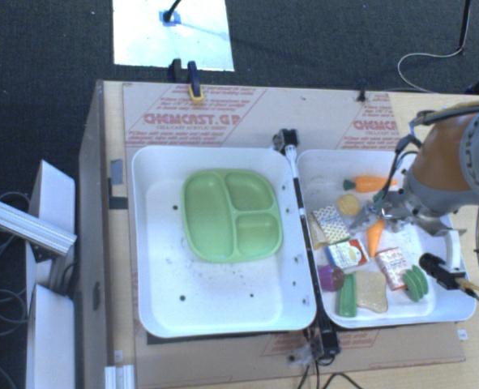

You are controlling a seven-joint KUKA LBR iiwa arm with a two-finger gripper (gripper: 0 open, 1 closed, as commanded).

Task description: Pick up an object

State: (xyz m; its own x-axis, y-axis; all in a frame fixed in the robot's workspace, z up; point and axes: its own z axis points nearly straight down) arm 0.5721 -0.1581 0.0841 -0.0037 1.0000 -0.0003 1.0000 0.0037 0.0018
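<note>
Your counter is a brown board printed with red lettering, set over dark carpet. On it, the left bin carries a green divided plate. The right bin carries toy food: a patterned packet, a purple piece, a green pickle, a toast slice and two orange carrots. One carrot lies tilted just below the gripper, seemingly touching it. You cannot tell how wide the gripper stands, nor whether it grips anything.
</note>
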